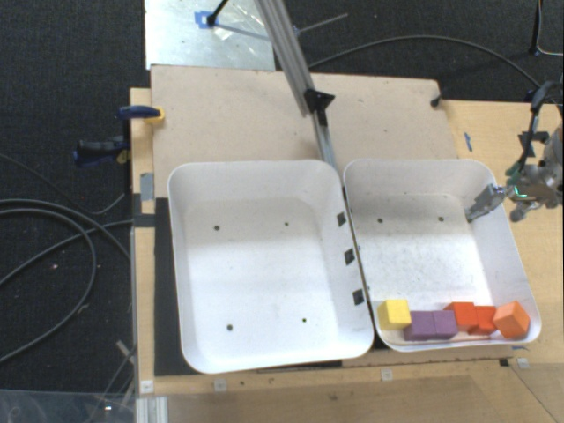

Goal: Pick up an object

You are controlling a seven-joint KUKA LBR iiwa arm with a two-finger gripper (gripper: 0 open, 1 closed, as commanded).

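The gripper [490, 200] is hovering at the upper right rim of the right bin [414, 170], nothing between its jaws; whether they are spread is unclear. Four blocks are lying along the bin's near edge: yellow block [394, 313], purple block [430, 324], red block [471, 316], orange block [512, 320]. The approach seems to be only beginning; next it needs to travel toward them and descend.

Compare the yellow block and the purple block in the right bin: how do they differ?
The small yellow foam cube is bright and roughly square, while the purple foam block is darker and longer. The yellow one lies further left, nearest the divider; the purple one sits between it and the orange blocks. Both rest along the near wall of the right white bin.
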